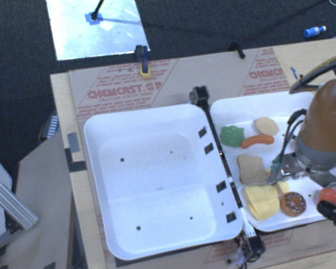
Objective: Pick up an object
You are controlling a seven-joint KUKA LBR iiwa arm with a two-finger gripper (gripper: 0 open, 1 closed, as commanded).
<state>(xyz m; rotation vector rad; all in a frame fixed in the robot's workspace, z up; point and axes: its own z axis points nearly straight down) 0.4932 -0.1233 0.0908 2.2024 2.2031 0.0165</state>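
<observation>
Camera view from above shows the gripper (278, 173) low in the right bin (239, 104), at the right of the frame, with its tip at the right edge of the tan bread slice (250, 168) and just above the yellow cheese piece (261, 201). Whether the jaws are spread or closed cannot be told, because the wrist and cables hide them, and nothing is visibly gripped. The likeliest target, in my judgement, is the bread slice or the cheese, both lying flat on the bin floor in the lower middle of that bin. To do this step well, the arm should centre over one item alone, since bread and cheese touch and a careless close could catch both edges or pinch neither; flat, thin pieces want the tips pressed right down to the floor before closing, then a straight lift. Counting the right bin: one green leafy piece (232, 134), one pale bun-like piece (267, 125), one orange sausage (258, 141), one bread slice, one cheese piece, one donut (292, 204), and one red-orange item (327, 196) at the lower right corner. There are two bins in all; the left bin (156, 180) fills the centre of the frame.
</observation>
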